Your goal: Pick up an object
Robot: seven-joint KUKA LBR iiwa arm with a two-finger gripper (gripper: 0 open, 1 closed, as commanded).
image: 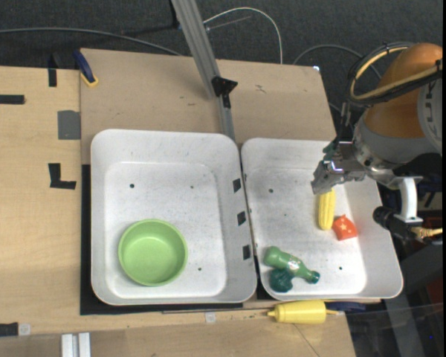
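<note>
My gripper (328, 178) hangs over the right bin (282, 169), near its right side. Just below it lies a yellow corn-like piece (326, 211), lengthwise on the bin floor, its top end at the gripper's tip. Whether they touch I cannot make out. A small red-orange object (345, 228) sits right beside the yellow piece. A light green bottle shape (291, 262) and a darker green lump (281, 280) lie near the bin's front edge.
A green bowl (152, 251) stands in the front left of the left bin (163, 155). A yellow bottle (300, 312) lies on the bench in front of the right bin. A grey pole (201, 43) slants in from the top towards the gap between the bins.
</note>
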